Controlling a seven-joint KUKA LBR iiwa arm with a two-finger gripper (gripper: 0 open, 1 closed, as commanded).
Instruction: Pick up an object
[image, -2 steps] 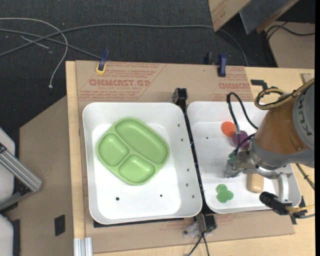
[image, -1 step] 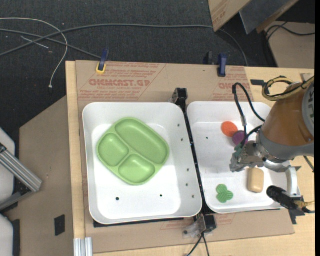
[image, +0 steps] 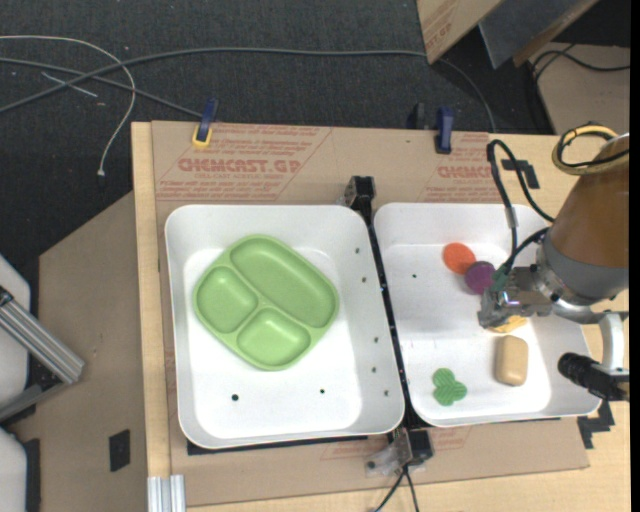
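In the right bin (image: 420, 330) lie an orange round object (image: 458, 256), a purple object (image: 480, 275), a tan oblong block (image: 511, 359) and a small green leafy piece (image: 448, 386). My gripper (image: 499, 312) reaches in from the right and sits low over the bin, just below the purple object and just above the tan block. A bit of yellow (image: 512, 324) peeks out from under the gripper.
The left bin (image: 200, 390) holds a green divided plate (image: 265, 300). A black divider bar (image: 378, 270) runs between the two bins. Cables (image: 505, 175) hang over the right bin's far edge. The arm's orange band (image: 600, 215) looms over the right rim.
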